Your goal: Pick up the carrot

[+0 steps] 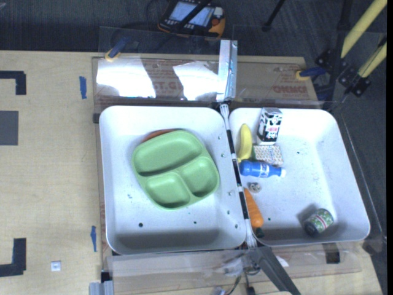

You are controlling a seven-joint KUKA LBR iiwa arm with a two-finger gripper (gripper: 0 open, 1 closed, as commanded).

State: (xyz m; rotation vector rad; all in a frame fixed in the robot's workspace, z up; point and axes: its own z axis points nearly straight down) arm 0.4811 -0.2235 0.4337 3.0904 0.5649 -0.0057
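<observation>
1. Left bin [116, 183]: a green tray [175, 168] lies here.
2. Right bin [344, 183]: the carrot [253, 209] lies along its near left wall, untouched, just near of a blue bottle [261, 169].
3. Jaws: cannot tell their state; the pick seems not yet begun.

Clear panel [288, 82]: you'll see reddish print near its right end, behind the right bin [344, 165], too blurred to read.
Small carton [269, 125]: black-and-white cow pattern, no words you can make out.
Blue bottle [261, 169]: label unreadable.
Green can [318, 221]: label too small to read.
</observation>
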